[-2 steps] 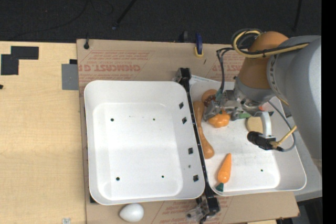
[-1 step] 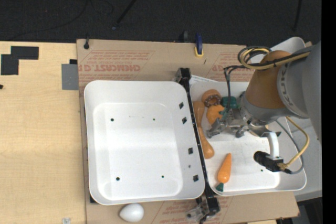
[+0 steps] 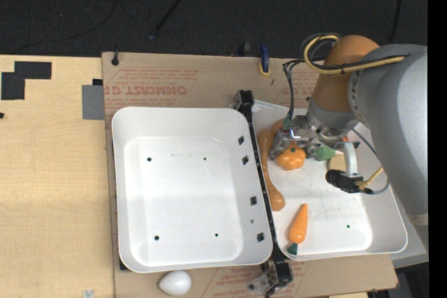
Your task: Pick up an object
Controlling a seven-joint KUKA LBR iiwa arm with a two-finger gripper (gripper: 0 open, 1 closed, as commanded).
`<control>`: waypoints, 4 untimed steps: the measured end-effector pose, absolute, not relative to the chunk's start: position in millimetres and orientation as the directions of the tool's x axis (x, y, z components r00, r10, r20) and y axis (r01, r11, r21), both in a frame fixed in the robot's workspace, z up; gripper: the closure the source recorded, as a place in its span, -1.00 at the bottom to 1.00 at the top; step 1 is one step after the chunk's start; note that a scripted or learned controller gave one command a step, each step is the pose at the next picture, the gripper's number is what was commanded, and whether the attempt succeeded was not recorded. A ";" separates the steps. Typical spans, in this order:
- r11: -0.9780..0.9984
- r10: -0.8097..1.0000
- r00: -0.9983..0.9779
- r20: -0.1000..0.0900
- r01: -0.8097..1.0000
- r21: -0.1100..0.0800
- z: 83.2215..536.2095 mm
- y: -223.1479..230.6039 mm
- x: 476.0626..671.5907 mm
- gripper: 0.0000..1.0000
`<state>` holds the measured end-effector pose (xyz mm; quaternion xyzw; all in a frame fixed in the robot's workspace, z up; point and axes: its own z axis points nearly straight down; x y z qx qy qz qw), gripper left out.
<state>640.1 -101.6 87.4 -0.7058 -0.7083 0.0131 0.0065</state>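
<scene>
My gripper [image 3: 292,143] is low in the right bin [image 3: 342,227], near its back left part. Right under it lies a small orange pumpkin-like toy [image 3: 292,160], touching or almost touching the gripper. A green object [image 3: 323,152] sits just to the right of that, partly hidden by the wrist. An orange carrot [image 3: 299,221] with a green tip lies further forward in the same bin. A long tan-orange piece [image 3: 269,174] runs along the bin's left wall.
The left bin [image 3: 120,185] stands beside the right one, with a black divider [image 3: 255,171] between them. A white egg [image 3: 174,282] lies on the bench in front of the left bin. The arm's grey body [image 3: 398,115] and cables [image 3: 349,181] overhang the right bin's right side.
</scene>
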 end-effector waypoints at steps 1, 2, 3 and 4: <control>-0.001 1.000 0.001 0.001 1.000 -0.005 87.4 -126.0 618.5 -1.00; 0.001 1.000 -0.001 0.001 1.000 -0.006 97.3 -126.1 618.9 1.00; 0.006 1.000 -0.006 0.001 1.000 0.005 192.9 -63.0 645.9 1.00; 0.010 1.000 -0.010 0.003 1.000 0.005 269.3 29.3 644.8 1.00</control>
